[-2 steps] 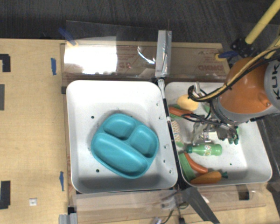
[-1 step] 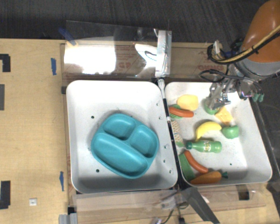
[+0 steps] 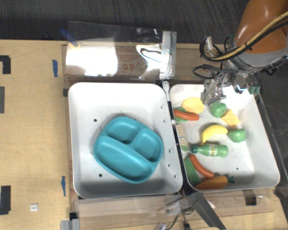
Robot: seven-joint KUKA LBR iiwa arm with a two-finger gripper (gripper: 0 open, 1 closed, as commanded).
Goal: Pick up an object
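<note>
Right bin (image 3: 266, 147) crowded with toy food, end effector (image 3: 212, 96) at its far edge, grip state unclear.

I saw a teal divided plate (image 3: 129, 148) lying in the left bin (image 3: 81, 109), toward its front, and no toy lay in that bin with it. Behind the bins a clear plastic sheet (image 3: 115, 56) was fixed to the tan bench (image 3: 26, 128), catching glare. Blue tape marks (image 3: 54, 67) and black corner marks (image 3: 4, 63) sat on the bench to the left.
</note>
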